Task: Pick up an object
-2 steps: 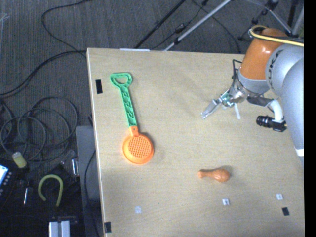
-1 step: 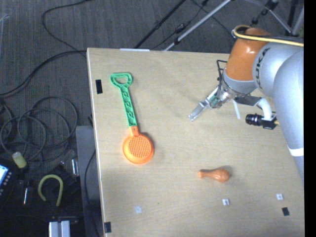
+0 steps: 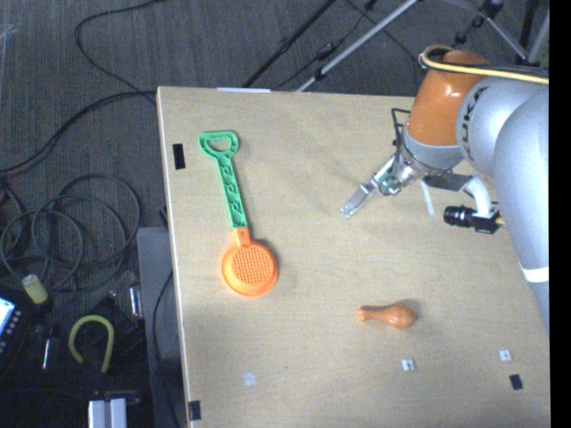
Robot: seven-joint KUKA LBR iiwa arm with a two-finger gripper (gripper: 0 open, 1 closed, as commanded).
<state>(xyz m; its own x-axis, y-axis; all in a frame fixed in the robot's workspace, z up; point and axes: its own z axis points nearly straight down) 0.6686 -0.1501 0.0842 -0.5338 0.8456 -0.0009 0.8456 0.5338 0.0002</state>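
Camera view: gripper (image 3: 353,207) above bare bench, grip state unclear.
Green-handled orange plastic sieve (image 3: 237,230) at nine o'clock; orange pear-shaped toy (image 3: 389,315) at five o'clock.

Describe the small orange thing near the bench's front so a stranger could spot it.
Start at the tan bench and look toward its near edge, right of centre. The orange piece lies there alone, shaped like a small drumstick. Unlike the strainer to its left, it has no green handle or mesh.

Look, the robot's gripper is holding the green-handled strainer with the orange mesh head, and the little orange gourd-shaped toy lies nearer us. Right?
Not quite. In the camera view the gripper hangs apart from the green-handled strainer with the orange mesh head, which lies on the bench. The little orange gourd-shaped toy does lie nearer.
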